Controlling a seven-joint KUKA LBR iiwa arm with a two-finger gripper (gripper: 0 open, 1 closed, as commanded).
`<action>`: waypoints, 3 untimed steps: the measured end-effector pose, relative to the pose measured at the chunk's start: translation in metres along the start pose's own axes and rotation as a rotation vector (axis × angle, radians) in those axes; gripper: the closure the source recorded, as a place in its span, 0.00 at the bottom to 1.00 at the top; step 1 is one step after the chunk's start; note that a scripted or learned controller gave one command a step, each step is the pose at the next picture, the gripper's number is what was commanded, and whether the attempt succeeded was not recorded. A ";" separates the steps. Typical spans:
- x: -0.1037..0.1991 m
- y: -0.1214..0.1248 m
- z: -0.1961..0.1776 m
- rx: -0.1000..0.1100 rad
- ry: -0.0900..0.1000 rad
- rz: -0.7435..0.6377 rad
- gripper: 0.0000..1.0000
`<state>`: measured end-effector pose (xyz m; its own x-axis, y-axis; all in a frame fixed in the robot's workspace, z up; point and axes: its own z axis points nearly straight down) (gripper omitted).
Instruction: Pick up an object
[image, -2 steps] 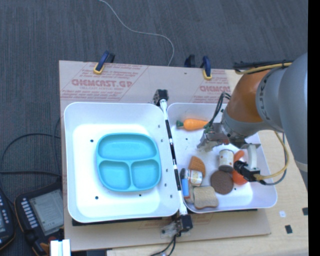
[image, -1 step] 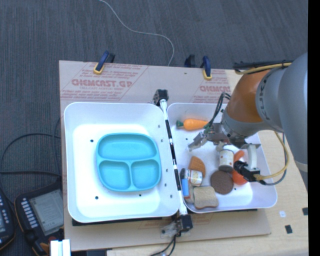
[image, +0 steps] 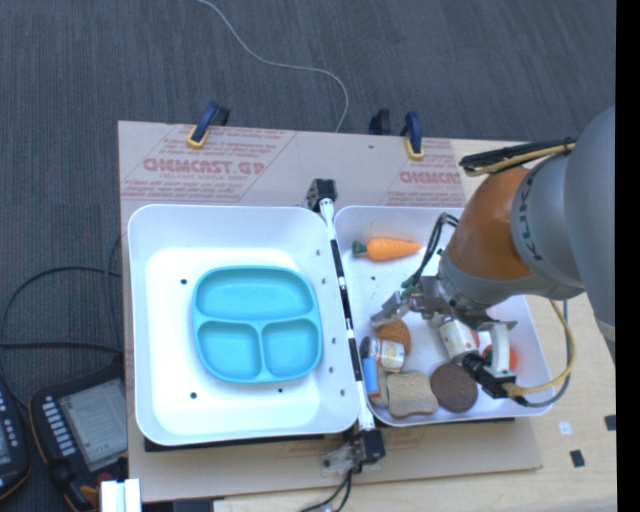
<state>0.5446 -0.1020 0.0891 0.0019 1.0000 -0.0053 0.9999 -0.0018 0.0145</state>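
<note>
Arm (image: 520, 225) over right bin (image: 440, 215); cardboard bench (image: 200, 165), grey carpet (image: 100, 60).

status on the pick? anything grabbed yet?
Done: the arm has reached into the right bin, gripper low among the items. In hand: nothing visibly lifted; it sits just above the brown pastry, grip unclear. Left: the grasp and lift. The carrot, the bread slice and the brown disc lie untouched in that bin.
</note>
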 end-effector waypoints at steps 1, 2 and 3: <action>0.000 0.001 -0.010 0.000 0.001 0.000 1.00; 0.088 -0.045 -0.096 0.015 0.006 -0.004 1.00; 0.087 -0.044 -0.106 0.016 0.005 -0.004 1.00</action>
<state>0.4992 -0.0140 0.1937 -0.0020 1.0000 0.0001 1.0000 0.0020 -0.0012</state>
